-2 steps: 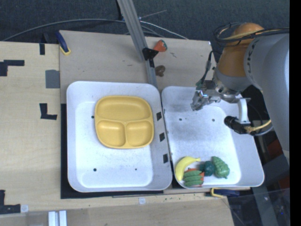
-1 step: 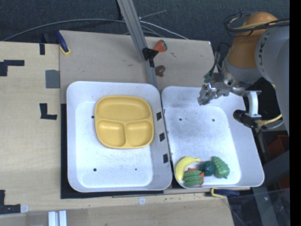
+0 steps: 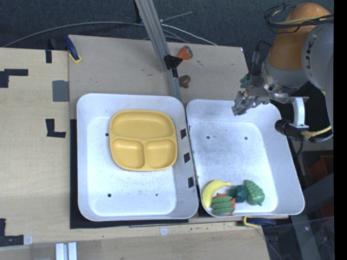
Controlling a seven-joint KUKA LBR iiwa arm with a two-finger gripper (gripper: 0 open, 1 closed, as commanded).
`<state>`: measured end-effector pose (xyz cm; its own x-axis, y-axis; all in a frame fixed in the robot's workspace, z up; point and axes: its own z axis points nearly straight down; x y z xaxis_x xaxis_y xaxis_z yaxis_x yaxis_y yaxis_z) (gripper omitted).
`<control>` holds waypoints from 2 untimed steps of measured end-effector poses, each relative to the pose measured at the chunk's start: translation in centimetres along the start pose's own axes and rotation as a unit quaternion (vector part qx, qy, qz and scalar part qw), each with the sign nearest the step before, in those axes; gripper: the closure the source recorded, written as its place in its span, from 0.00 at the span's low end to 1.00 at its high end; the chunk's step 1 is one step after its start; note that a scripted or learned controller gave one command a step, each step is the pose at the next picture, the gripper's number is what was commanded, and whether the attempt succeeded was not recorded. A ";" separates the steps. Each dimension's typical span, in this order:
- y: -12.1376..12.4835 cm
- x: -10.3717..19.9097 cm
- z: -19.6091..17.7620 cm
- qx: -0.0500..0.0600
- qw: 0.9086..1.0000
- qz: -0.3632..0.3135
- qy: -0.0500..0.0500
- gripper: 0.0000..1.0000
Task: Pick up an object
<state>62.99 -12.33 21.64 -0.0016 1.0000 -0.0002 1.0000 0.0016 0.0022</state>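
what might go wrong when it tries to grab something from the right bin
The banana, the green toy vegetables and a red-and-green piece lie bunched together in the right bin's near corner, so a grab may catch two or slip. They also sit against the bin wall, which the pincer, now far away at the opposite rim, may strike.

Below me, a yellow three-compartment plastic tray (image 3: 143,140) lies in the left shallow white bin (image 3: 92,161). A grey metal pole (image 3: 154,26) slants over the wooden bench (image 3: 32,161), a blue-and-yellow clamp (image 3: 72,49) near its far edge.

gripper (image 3: 241,106) — right bin's (image 3: 282,161) far rim; banana (image 3: 212,190) — near edge
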 end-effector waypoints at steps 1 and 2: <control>0.3 4.8 0.7 0.002 1.000 -0.002 0.001 1.00; 0.1 10.0 0.9 0.002 1.000 -0.002 0.001 1.00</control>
<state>63.03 -2.34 20.70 -0.0066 1.0000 0.0011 1.0000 0.0066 -0.0024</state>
